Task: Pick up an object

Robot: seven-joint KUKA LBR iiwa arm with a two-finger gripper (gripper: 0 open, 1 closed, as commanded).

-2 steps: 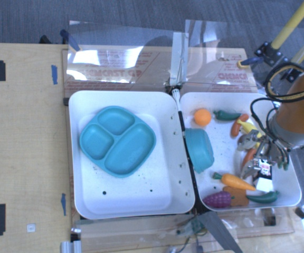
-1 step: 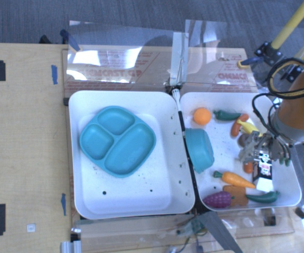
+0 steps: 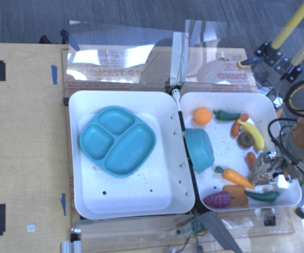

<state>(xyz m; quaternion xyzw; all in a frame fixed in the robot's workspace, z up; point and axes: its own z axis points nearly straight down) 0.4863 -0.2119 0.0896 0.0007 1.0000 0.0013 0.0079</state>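
The right bin (image 3: 223,154) holds several toy foods. An orange (image 3: 202,116), a green chili (image 3: 227,115) and a yellow banana (image 3: 253,134) lie towards the back. A carrot (image 3: 235,177), purple grapes (image 3: 219,198) and a green pepper (image 3: 263,195) lie at the front. A blue bowl (image 3: 199,149) lies tipped against the bin's left wall. My gripper (image 3: 265,168) is down in the bin's front right corner, just right of the carrot's tip and above the green pepper. I see nothing clearly held in it.
The left bin (image 3: 125,194) carries a blue divided plate (image 3: 118,140). Clear plastic panels (image 3: 181,57) stand behind both bins. Cables (image 3: 286,136) hang by the arm at the right edge. A wooden board (image 3: 22,141) lies to the left.
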